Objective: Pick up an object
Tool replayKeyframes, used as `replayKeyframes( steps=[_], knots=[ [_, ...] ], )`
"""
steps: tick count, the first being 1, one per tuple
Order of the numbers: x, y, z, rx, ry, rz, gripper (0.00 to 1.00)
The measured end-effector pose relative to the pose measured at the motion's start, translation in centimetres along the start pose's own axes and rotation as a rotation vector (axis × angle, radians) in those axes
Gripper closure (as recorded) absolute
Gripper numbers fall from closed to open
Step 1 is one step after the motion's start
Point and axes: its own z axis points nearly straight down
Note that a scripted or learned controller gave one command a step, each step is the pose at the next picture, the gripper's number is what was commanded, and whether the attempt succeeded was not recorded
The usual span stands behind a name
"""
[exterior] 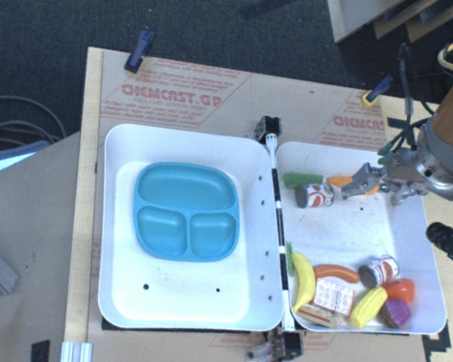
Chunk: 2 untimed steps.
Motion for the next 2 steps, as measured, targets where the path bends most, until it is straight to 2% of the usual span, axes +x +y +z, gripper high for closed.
replayKeyframes(
  steps=[1, 2],
  knots=[
    [2.9, 6.4, 7.8, -0.001, 0.0, -0.001, 0.0],
    [3.0, 9.2, 14.1, -0.006, -0.001, 0.0, 0.0]
  ],
)
